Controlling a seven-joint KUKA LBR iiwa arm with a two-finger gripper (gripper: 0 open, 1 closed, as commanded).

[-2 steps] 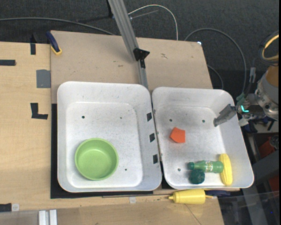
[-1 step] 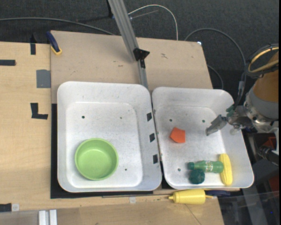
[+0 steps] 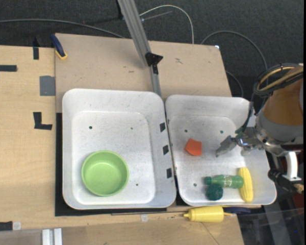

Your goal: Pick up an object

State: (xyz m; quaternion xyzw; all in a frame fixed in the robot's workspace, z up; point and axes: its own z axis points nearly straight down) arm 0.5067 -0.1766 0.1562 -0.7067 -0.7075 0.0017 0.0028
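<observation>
Looking down on the bench [image 3: 107,65], a tan board sits on a pale wood top marked with black tape pieces at the left. Dark carpet runs along the top with thin cables looping across it. A grey metal pole [image 3: 135,27] slants down from the top to the seam between the bins. A yellow-tipped clamp [image 3: 58,47] sits at the board's far left corner.

The left bin [image 3: 112,111] holds a lime green bowl [image 3: 105,173] in its near left corner. The right bin [image 3: 204,111] holds an orange block [image 3: 194,147] near the middle, and a green bottle [image 3: 223,181] lies beside a yellow corn cob [image 3: 246,184] at the near right. A yellow bottle [image 3: 206,214] lies just outside the near rim.

The gripper [image 3: 227,146] hangs over the right bin, right of the orange block and apart from it; whether its claw is apart or together, I cannot tell. No readable writing anywhere.
</observation>
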